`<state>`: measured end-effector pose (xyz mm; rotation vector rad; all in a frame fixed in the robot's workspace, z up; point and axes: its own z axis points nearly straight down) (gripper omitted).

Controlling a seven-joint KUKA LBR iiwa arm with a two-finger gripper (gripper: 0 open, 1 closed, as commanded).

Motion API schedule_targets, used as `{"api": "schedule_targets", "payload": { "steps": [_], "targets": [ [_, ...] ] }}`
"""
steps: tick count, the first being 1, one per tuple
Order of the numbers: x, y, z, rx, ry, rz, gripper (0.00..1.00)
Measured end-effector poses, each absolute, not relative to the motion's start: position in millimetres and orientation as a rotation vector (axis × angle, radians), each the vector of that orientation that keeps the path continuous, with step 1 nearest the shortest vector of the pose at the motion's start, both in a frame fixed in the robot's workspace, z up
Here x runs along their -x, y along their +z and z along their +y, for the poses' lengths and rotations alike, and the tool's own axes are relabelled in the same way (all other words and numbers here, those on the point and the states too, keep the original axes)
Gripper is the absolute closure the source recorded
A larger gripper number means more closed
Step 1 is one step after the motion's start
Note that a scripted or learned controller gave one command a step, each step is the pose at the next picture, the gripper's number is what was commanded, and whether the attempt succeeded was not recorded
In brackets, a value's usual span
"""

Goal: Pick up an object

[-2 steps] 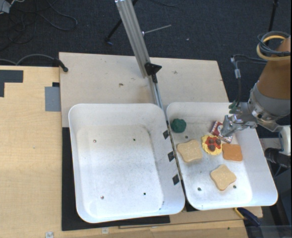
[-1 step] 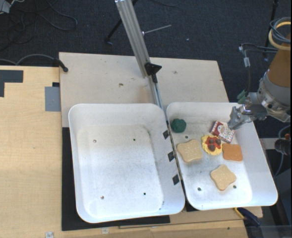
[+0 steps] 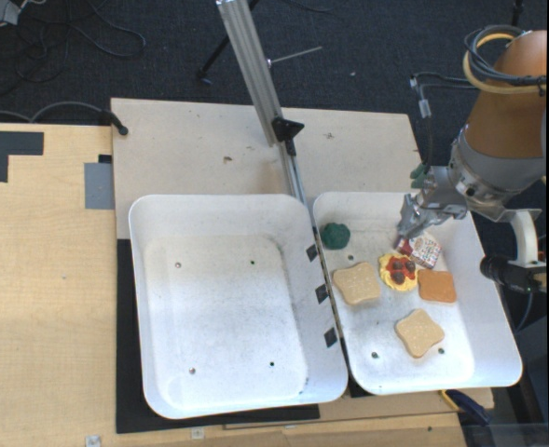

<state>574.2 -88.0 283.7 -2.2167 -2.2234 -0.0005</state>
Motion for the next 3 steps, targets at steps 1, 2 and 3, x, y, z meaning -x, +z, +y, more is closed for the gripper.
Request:
{"api": "schedule_targets", "payload": {
  "steps": [1, 2, 3],
  "targets": [
    [-585.1, 262.0, -42.2, 2.215, 0.004, -2.221, 1.00],
    [-600.4, 262.9, 4.4, 2.216, 0.000, -2.224, 1.00],
    [-616.5, 261.2, 54.3, 2.216, 0.000, -2.224, 1.00]
  ]
}}
